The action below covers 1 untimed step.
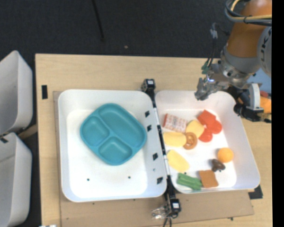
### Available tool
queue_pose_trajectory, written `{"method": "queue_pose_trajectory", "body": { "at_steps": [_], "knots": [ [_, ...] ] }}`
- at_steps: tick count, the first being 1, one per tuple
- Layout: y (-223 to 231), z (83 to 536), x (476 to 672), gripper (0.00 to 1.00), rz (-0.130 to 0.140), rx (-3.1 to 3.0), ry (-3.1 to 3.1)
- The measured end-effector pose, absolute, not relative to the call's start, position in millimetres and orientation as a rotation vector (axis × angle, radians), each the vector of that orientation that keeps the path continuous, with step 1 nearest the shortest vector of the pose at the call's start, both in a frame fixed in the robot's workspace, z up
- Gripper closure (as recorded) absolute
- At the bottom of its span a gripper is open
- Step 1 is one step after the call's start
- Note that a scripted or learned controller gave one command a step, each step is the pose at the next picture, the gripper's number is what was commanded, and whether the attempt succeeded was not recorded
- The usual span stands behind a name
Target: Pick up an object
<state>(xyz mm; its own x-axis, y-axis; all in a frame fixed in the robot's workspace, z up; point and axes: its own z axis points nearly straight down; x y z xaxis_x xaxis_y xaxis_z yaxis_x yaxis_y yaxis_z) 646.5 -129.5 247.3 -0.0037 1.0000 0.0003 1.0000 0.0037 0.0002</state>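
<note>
The right bin (244,141) holds several toy foods: a red pepper (210,124), a pale yellow piece (194,127), a red-and-white packet (174,122), a yellow banana-like piece (174,138), an orange ball (225,154), a green piece (189,181) and an orange-brown block (208,178). My gripper (203,91) hangs above the bin's back edge, up and left of the red pepper. Nothing shows between its fingers.
A teal divided plate (113,133) lies in the left bin (68,174). A small dark piece (218,164) sits beside the orange ball. A brown ring-shaped piece (190,141) lies mid-bin. White containers (7,103) stand off the bench's left side.
</note>
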Motion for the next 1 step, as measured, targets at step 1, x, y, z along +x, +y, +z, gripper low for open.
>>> {"method": "queue_pose_trajectory", "body": {
  "at_steps": [1],
  "knots": [
    [-78.0,249.4,615.1,1.00,0.000,-2.216,-2.226]
  ]
}}
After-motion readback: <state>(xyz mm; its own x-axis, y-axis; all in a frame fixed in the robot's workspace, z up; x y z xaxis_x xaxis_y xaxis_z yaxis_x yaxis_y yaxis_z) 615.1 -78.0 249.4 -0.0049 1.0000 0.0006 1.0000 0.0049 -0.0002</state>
